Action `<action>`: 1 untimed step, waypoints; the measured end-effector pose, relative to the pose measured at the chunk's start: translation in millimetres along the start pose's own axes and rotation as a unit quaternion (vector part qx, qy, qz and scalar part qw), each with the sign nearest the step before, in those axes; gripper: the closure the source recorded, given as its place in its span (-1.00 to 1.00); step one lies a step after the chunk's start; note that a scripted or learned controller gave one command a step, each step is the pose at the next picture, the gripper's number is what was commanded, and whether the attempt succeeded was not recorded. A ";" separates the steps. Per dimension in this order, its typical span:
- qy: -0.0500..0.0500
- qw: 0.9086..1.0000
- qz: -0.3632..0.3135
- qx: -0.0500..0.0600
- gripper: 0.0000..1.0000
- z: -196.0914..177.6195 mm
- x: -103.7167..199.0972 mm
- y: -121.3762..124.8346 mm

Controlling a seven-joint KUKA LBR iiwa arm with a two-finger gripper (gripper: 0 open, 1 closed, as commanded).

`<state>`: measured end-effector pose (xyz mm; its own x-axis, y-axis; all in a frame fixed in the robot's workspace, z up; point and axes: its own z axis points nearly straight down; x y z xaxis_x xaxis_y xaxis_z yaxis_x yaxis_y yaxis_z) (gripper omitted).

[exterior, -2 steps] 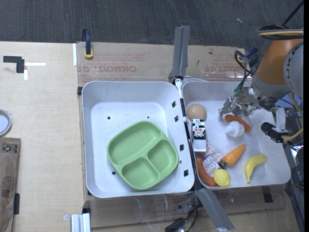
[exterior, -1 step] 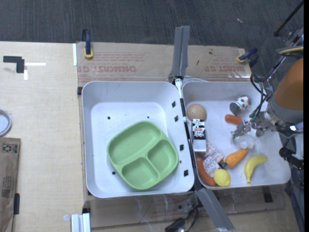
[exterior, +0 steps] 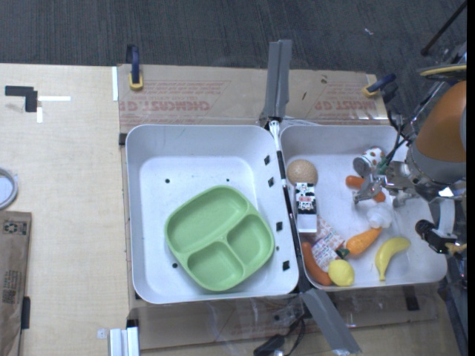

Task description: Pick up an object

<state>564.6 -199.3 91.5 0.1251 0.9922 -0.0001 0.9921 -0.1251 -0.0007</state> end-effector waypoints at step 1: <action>0.001 0.999 -0.037 -0.001 -1.00 -0.5 2.8 51.9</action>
